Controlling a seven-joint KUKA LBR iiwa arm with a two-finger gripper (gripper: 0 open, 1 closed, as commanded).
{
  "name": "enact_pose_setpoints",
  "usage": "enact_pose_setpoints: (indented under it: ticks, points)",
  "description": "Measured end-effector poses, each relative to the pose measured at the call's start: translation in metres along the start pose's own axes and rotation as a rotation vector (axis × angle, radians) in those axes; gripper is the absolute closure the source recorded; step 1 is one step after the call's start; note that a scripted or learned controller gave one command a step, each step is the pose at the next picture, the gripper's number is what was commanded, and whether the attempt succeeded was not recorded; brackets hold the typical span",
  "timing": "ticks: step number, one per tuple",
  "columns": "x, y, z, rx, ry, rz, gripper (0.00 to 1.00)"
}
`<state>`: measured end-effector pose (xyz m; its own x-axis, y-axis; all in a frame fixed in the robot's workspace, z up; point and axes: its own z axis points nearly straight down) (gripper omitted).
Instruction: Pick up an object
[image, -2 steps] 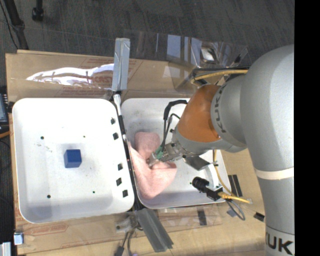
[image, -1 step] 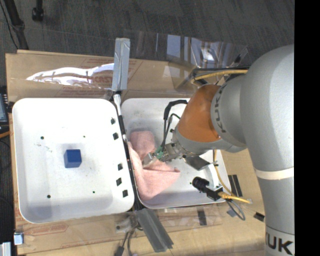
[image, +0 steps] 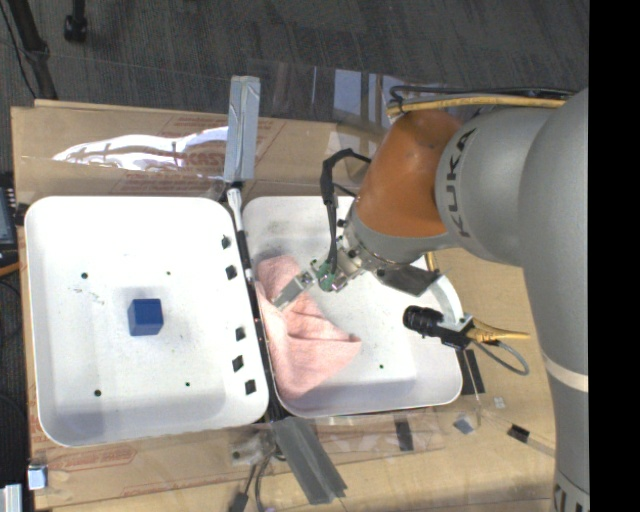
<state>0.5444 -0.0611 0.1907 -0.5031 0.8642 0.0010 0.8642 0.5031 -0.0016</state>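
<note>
White plastic made up the two bins, side by side on the bench (image: 120, 135). One blue cube (image: 146, 316) sat alone near the middle of the left bin (image: 60, 240). One pink cloth (image: 300, 335) lay crumpled along the left side of the right bin (image: 420, 385), reaching toward its near edge. The arm (image: 480, 190) came in from the right, and its gripper (image: 300, 283) was down at the cloth's far end; whether its jaws were spread or pinching cloth could not be told.
</note>
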Motion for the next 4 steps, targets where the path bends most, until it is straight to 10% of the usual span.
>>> enact_pose_setpoints:
  ticks: [1,2,3,4]
  points:
    - [-0.021,-0.041,0.071,0.004,0.003,0.137,0.00]
    - [-0.059,0.001,0.099,0.002,0.002,0.499,0.00]
    - [-0.058,0.002,0.092,0.007,0.007,0.493,1.00]
    - [-0.070,-0.004,0.075,0.005,0.002,0.596,1.00]
